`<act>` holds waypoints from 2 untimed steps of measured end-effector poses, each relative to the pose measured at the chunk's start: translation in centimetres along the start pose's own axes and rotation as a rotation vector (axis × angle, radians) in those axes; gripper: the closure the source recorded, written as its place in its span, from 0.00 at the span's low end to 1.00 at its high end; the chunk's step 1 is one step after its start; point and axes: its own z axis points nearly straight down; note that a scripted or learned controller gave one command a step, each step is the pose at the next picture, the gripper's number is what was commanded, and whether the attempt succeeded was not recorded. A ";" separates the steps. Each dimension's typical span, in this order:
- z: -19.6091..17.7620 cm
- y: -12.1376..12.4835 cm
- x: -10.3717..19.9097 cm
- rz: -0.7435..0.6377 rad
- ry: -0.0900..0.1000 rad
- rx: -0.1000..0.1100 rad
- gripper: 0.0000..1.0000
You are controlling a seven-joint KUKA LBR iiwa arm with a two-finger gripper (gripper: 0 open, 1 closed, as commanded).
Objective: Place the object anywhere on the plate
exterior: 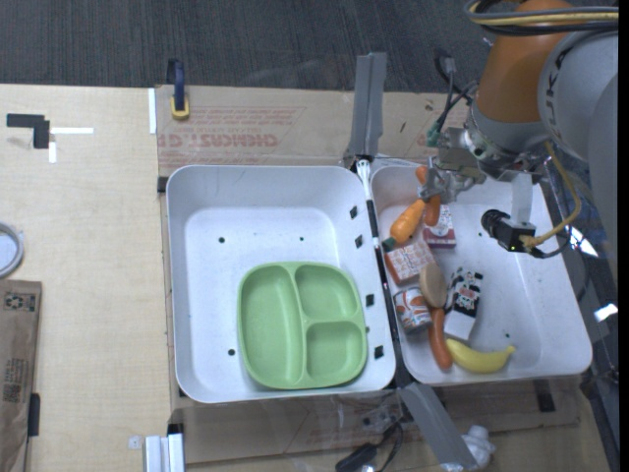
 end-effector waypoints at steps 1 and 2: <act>0.0 -6.8 5.2 0.037 0.000 0.001 1.00; 0.1 -9.4 11.0 0.017 0.000 0.002 1.00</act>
